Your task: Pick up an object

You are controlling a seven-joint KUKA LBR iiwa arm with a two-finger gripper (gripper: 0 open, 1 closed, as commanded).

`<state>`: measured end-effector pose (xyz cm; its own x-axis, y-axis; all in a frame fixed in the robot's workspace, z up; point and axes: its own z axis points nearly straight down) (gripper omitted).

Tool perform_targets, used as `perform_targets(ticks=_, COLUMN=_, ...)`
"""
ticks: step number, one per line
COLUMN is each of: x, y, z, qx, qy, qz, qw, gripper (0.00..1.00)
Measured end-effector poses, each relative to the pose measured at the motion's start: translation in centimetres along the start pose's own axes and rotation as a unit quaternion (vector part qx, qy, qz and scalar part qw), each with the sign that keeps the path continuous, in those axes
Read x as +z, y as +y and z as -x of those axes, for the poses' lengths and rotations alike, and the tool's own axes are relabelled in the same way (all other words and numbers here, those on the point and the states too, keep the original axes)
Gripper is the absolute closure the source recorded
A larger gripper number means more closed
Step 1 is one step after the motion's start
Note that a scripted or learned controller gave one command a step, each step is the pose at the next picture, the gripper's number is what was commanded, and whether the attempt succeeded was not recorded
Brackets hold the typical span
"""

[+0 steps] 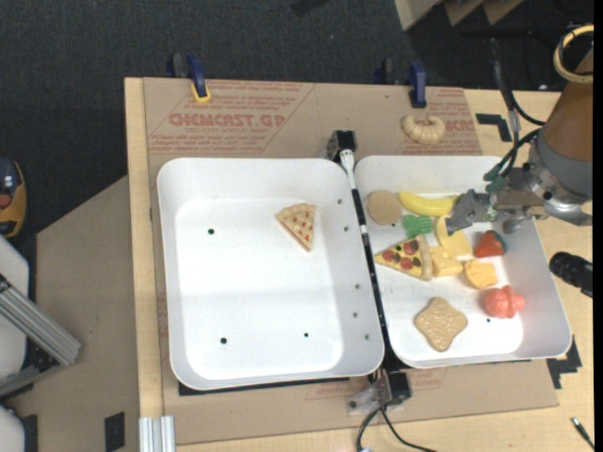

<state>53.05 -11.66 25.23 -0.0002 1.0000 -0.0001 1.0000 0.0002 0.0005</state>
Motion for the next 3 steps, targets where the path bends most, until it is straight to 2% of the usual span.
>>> perform_targets(ticks=1, x=15.3, y=1.7, z=0.4, qx=0.000, qy=-0.002, qz=0.006, qw=1.0000, gripper=0.00)
perform_targets(ticks=2, x=16.2, y=-0.8, z=3.8, qx=0.001, qy=0.002, qz=0.006, qw=1.0000, gripper=0.00)
perform_targets(ticks=3, x=15.1, y=-0.6, z=3.9, qx=0.000, qy=-0.002, qz=0.008, qw=1.0000, gripper=1.00)
